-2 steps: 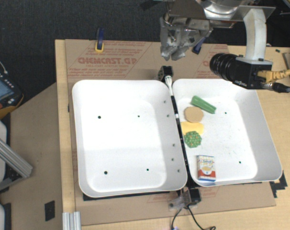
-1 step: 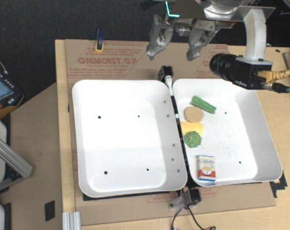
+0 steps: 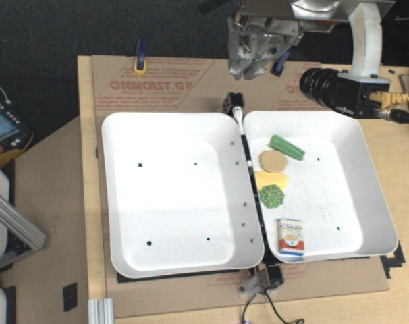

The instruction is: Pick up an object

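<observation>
Up beyond the far edge of the right bin (image 3: 366, 181), the gripper (image 3: 253, 63) hangs over the brown cardboard sheet (image 3: 191, 86) that covers the bench, well apart from everything in that bin; whether its jaws are open or closed I cannot tell, and nothing shows between them. All the small things lie in the right bin, close to the wall it shares with the left bin (image 3: 171, 194). Farthest back in the right bin is a green stick (image 3: 287, 147), lying at a slant. Just in front of it sits a tan round disc (image 3: 273, 160), then a yellow piece (image 3: 272, 179) touching the disc, and a green bumpy ball (image 3: 271, 196) resting against the yellow piece. Nearer the front rim of the right bin, apart from the ball, lies a small red, white and blue packet (image 3: 291, 238). A blue and yellow clamp (image 3: 141, 58) grips the cardboard's far edge, beyond the left bin.
</observation>
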`<state>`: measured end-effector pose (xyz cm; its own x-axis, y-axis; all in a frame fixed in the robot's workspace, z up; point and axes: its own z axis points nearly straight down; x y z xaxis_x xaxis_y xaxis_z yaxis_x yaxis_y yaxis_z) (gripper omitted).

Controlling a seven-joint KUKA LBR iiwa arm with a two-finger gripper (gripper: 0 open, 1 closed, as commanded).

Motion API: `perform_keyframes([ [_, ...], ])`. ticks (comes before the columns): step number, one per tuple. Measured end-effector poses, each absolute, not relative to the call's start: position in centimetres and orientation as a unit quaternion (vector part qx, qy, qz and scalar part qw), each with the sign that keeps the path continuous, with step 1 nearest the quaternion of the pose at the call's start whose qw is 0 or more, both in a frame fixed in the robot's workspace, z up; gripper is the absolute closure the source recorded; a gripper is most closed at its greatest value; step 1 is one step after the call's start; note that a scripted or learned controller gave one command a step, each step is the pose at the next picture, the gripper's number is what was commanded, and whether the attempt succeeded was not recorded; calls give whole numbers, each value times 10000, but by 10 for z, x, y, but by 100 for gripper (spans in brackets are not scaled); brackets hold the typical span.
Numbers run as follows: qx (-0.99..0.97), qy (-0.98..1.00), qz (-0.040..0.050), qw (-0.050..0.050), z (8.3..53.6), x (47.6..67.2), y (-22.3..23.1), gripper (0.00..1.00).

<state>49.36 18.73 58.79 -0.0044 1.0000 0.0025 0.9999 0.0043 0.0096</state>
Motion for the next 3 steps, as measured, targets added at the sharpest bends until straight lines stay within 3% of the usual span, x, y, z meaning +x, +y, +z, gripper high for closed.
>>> perform_keyframes([
  [1,7057,7085,37,21,587,494,187,0],
  [2,7056,7086,57,31,598,494,188,100],
  [3,7056,7086,51,28,598,494,188,0],
])
